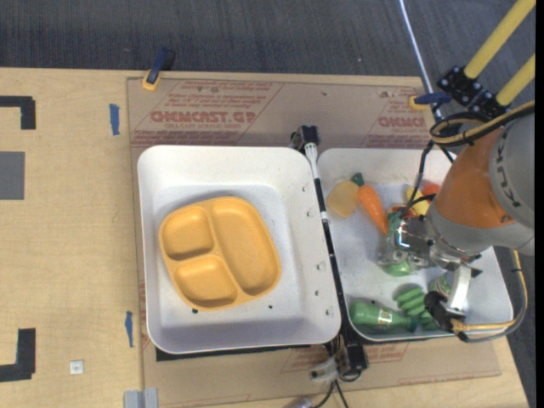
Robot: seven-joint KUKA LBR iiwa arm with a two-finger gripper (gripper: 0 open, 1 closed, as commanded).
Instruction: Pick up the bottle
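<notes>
- I am in the reach phase: my arm [476, 189] comes in from the right over the right bin [501, 300], and my end effector [408, 243] hangs low among the clutter there.
- Whether it is released or clenched I cannot tell; the wrist hides it from above, and nothing visible sits in it.
- The bottle [374, 314], green with a pale neck, lies on its side at the near edge of the right bin, just beside a green ridged toy [410, 299].
- My end effector is near the carrot [371, 206] and a green round piece [396, 267], apart from the bottle.
- Next I judge I must shift toward the bin's near edge, line up across the bottle's body, and descend without catching the ridged toy.
- The left bin [170, 172] holds a yellow divided tray [221, 252].
</notes>
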